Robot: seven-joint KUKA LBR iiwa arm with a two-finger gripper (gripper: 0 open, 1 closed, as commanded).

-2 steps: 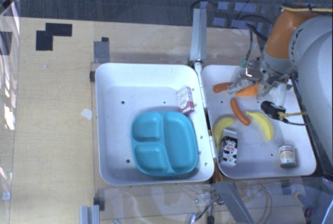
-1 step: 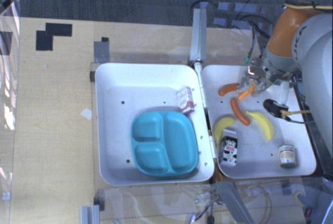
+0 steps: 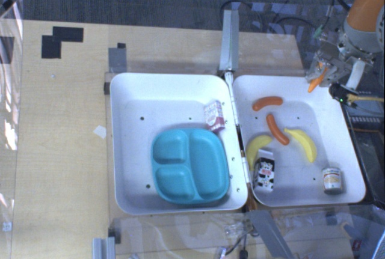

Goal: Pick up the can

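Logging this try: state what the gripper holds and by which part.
A small orange carrot-like thing hangs at the gripper above the right bin's far corner; whether it is truly gripped cannot be told. The can lies untouched.

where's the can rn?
In the camera view, the can stands upright in the near right corner of the right bin, just below and right of a banana. The gripper is at that bin's far right corner, well away.

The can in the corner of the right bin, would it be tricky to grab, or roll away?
The can stands upright, so it probably won't roll unless knocked over. It looks rigid, likely metal, so a squeeze shouldn't crush it, though smooth sides might slip. It sits close to the bin wall, which may leave fingers little room on that side.
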